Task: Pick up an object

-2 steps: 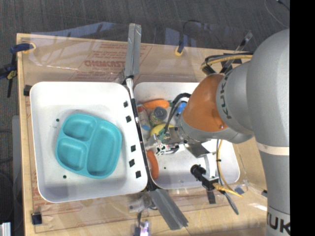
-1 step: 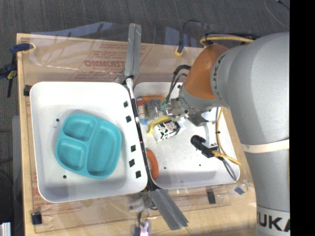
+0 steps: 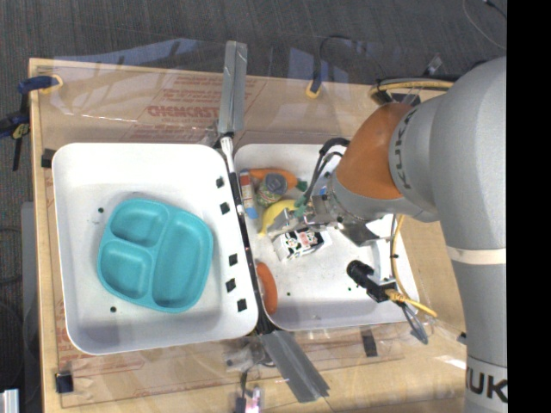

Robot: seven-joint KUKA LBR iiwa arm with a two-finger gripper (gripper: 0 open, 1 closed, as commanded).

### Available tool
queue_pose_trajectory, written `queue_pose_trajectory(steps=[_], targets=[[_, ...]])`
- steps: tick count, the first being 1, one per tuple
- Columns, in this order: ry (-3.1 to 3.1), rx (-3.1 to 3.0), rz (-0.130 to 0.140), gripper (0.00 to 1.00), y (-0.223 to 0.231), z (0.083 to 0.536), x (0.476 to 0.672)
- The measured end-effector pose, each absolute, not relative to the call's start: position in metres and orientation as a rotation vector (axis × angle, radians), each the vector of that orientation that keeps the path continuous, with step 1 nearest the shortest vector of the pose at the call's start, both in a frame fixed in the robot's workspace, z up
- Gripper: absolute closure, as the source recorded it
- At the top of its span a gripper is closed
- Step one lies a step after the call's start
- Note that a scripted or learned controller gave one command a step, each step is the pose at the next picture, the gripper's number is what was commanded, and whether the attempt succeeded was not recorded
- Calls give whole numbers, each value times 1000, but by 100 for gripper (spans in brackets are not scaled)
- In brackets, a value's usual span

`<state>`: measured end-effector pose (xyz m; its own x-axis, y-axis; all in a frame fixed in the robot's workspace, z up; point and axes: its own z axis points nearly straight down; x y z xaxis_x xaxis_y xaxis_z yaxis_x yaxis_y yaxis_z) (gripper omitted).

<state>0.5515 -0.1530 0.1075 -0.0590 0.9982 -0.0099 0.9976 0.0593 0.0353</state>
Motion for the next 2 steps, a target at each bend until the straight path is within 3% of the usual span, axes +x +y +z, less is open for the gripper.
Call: queue_pose_trajectory(steps=[1, 2], targets=[[2312, 2077, 19, 0, -138, 107, 553], [2283, 2100, 26, 0, -122, 107, 537]])
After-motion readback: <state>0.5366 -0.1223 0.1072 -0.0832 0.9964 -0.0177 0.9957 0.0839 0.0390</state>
